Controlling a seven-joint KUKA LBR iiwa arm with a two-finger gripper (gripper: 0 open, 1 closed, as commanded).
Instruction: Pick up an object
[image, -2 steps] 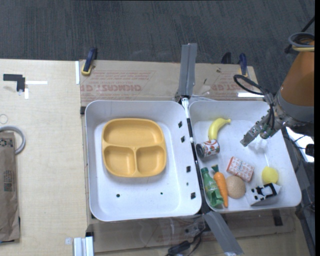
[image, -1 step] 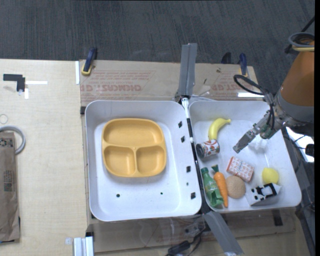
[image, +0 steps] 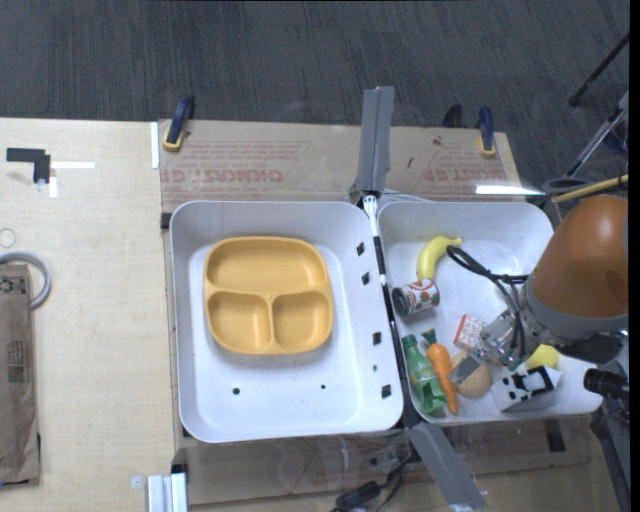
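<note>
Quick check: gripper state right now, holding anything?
Gripper: low in the right bin, at the brown potato-like item beside the carrot; state cannot be told.

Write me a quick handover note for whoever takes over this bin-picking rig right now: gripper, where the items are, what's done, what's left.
Gripper: low in the right bin, at a small tan object; finger state unclear, no grasp confirmed.
Items: banana, can, carrot, green packet and red-and-white pack all lie in the right bin. The left bin holds a yellow divided plate.
Done: arm lowered over the cluster.
Left: secure one object and lift it clear.
</note>
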